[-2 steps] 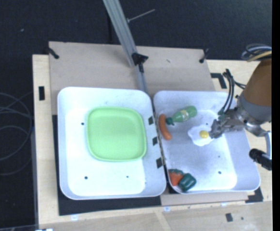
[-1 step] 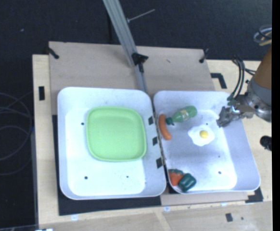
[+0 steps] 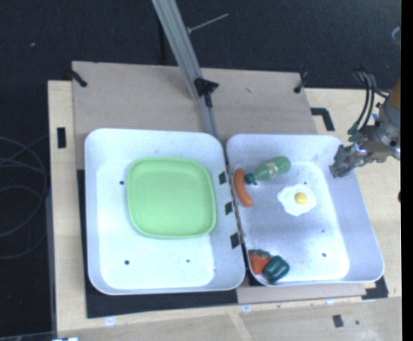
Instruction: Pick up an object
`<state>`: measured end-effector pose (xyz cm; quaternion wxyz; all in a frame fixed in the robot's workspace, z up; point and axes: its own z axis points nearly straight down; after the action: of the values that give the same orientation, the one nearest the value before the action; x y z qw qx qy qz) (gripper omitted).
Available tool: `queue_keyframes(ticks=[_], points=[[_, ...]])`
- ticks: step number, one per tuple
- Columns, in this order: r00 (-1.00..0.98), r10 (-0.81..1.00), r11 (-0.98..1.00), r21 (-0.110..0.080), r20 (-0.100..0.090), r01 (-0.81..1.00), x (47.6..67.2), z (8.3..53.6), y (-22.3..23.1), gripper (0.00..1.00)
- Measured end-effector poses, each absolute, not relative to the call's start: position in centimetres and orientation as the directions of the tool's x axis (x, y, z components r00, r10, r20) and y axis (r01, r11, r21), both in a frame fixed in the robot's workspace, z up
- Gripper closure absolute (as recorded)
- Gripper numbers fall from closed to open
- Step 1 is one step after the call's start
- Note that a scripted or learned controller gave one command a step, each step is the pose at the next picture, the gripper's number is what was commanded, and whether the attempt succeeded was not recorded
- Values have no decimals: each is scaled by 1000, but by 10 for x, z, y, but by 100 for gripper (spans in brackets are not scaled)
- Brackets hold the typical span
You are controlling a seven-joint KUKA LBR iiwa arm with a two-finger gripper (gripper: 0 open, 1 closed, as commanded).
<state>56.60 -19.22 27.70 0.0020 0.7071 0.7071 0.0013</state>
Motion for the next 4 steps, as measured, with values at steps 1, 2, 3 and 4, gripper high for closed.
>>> queue_keyframes(ticks=[1,2,3,4], points=[[-2,1000,2,0,0,1000,582,267,-150,100],[-3,1000,3,1,0,1000,598,270,-105,100],[-3,1000,3,0,0,1000,609,257,-63,100],[-4,1000,4,1,1,1000,616,262,-15,100]])
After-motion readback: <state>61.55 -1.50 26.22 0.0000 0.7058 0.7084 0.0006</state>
